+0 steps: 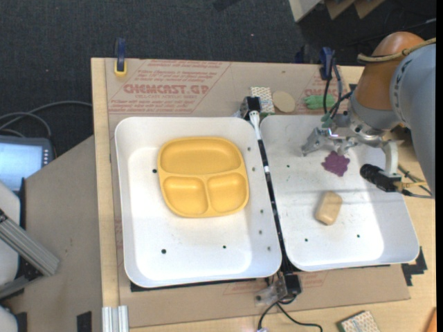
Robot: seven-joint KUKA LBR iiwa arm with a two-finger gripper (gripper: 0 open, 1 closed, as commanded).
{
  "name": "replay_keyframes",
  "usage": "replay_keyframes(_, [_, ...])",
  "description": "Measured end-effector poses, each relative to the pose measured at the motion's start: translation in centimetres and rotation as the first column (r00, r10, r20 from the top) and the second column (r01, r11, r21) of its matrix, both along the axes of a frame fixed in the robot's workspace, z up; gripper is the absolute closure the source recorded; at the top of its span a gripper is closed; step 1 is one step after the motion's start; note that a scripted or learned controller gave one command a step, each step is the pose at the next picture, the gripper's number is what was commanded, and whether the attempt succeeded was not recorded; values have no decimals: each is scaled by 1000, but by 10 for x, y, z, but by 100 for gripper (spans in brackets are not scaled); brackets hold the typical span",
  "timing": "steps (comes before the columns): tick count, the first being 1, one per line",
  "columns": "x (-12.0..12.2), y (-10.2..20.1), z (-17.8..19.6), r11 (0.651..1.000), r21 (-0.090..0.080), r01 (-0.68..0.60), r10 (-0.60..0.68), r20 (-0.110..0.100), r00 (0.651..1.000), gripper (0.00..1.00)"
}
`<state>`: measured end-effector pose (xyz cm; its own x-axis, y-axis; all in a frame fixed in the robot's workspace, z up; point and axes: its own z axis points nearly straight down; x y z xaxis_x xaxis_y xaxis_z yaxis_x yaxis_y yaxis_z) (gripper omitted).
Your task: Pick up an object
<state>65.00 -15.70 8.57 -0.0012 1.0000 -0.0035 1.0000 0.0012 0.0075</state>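
**Gripper.** The gripper [324, 142] stands over the far part of the right bin [387, 249], near that bin's back wall and right of the divide between the two bins. The grey arm [415, 81], with its orange band [387, 50], enters from the right edge and bends down to it. From this slanted overhead view it cannot be told whether the claw is open or closed, and no object can be made out in its grasp.

**Right bin.** A small purple piece [336, 163], irregular in outline, lies on the bin floor just beside the gripper, on its near side. Contact between the two cannot be confirmed. A tan block [329, 207], rounded at the corners, lies nearer the camera, roughly at mid-bin, apart from the purple piece and from all walls.

**Left bin.** The left bin [138, 254] holds a yellow divided plate [204, 175] with one long compartment at the far side and two smaller ones at the near side. It lies flat, in the far half of the bin, well apart from the gripper.

**Bench.** Both bins rest on a brown board [173, 81] printed with red lettering. Behind the bins, near their junction, lie a round tan disc [284, 102] and a green item [315, 102]. A blue clamp [121, 55] grips the board's far left corner.
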Motion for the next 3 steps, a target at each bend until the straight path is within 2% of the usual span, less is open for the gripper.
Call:
replay_keyframes(1, [-64, 52, 2, 1000, 3, 0, 0, -4, 1000, 0])
replay_keyframes(2, [-38, -19, 0, 1000, -2, 6, -6, -3, 1000, 0])
replay_keyframes(3, [-92, 63, -2, 1000, 9, -3, 3, -14, 1000, 0])
